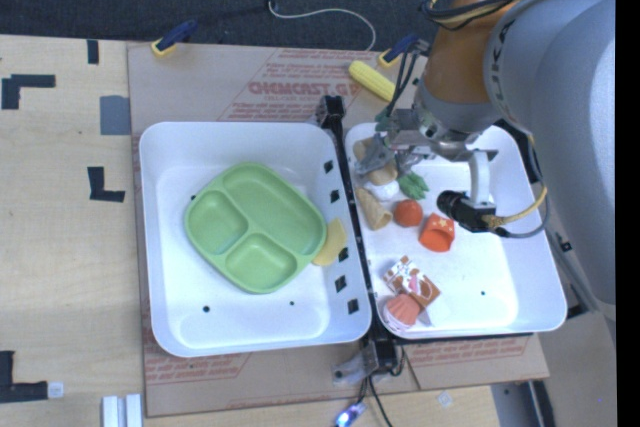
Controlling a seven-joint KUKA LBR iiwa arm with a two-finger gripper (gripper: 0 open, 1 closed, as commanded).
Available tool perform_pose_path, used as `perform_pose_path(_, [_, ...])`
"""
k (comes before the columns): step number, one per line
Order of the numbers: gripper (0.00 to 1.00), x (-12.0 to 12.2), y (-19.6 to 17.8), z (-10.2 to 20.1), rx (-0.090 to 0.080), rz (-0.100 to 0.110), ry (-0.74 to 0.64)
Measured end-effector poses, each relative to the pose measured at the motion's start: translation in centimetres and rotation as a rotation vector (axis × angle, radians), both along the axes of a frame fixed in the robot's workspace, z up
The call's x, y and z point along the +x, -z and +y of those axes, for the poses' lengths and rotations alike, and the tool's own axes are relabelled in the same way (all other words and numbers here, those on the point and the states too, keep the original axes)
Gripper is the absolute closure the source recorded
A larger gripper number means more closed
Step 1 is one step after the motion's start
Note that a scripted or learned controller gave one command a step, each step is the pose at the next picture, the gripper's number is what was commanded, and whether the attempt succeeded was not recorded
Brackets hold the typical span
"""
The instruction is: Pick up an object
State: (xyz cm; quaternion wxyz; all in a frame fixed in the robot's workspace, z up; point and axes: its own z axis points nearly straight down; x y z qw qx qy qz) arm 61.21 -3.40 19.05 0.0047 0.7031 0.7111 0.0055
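Note:
My gripper (385, 158) hangs low over the upper left part of the right bin (520, 310), just above a cluster of toy foods. Below it lie a tan cone-shaped piece (374, 206), a whitish piece (383, 185) and a green leafy piece (413, 184). A red tomato (407, 212) and an orange-red piece (437, 233) sit a little to the right. The arm's wrist hides how the gripper meets the items.
The left bin (170, 315) holds a green divided plate (254, 226) with a yellow banana-like piece (331, 243) at its right edge. Near the right bin's front lie a striped snack piece (412, 281) and a pink piece (403, 311). A yellow clamp (371, 80) lies behind the bins.

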Motion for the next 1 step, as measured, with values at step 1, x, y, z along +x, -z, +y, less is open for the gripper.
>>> perform_pose_path(1, [1.0,-4.49,-3.38,5.97,0.002,0.015,0.003])
